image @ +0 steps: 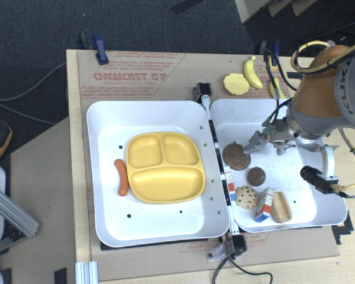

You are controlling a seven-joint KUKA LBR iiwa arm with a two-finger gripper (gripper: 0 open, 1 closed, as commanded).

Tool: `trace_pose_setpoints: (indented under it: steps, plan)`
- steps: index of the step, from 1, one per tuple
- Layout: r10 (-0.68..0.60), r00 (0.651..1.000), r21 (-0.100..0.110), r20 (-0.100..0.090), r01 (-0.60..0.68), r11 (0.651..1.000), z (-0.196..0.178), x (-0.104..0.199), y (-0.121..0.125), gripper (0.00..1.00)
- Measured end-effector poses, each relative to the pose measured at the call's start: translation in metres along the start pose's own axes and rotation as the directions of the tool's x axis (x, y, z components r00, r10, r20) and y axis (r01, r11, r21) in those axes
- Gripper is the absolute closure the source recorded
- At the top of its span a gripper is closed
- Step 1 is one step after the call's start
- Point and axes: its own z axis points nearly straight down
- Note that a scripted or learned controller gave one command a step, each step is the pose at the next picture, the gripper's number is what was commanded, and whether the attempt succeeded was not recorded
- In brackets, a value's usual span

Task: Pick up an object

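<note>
Looking down, you see the gripper [266, 142] hanging in the right bin [248, 112], fingers spread and holding nothing. A brown disc [235, 157] lies just beside it. The left bin [106, 158] holds a yellow tray [164, 167] and a sausage [122, 177].

The bench [136, 76] bears two bins [106, 176] and a banana [252, 73].

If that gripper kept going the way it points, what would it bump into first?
Probably the larger brown cookie, just beyond the gripper in the right bin. Depth is unclear, so it might reach the bin floor first.
</note>
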Motion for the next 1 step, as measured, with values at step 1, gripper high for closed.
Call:
trace_pose_setpoints:
  steps: [1]
  plan:
    - [0.006,1.000,-0.007,0.001,-0.006,1.000,0.0471,0.0121,-0.0229,0.00]
